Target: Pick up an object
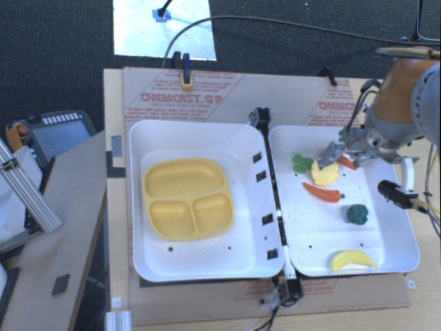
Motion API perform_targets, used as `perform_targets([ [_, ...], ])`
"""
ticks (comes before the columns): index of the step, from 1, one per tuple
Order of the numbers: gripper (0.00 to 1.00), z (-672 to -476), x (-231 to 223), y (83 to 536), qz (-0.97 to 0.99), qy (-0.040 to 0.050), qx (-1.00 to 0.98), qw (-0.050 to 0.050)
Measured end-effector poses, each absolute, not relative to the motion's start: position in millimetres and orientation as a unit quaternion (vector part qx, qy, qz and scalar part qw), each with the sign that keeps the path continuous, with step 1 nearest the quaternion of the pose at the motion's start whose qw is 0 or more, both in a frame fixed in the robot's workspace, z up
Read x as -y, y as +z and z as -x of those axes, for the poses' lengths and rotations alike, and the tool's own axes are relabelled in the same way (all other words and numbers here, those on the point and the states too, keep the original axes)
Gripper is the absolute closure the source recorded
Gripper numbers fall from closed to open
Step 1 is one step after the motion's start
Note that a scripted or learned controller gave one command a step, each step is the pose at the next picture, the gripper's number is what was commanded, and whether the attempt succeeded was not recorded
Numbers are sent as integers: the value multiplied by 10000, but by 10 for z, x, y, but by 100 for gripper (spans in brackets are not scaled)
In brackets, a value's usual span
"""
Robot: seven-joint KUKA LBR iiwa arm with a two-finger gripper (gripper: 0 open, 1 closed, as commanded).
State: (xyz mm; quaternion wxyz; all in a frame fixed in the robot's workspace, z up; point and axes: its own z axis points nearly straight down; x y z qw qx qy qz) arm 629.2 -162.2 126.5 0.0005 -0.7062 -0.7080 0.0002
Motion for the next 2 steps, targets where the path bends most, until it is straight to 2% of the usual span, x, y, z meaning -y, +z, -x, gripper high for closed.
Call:
perform_targets([
  [1,100,-6308,1626,1400,7057,-11,7085,-20],
  [2,100,-6318,1611,1838,7055,-15,7087,-25],
])
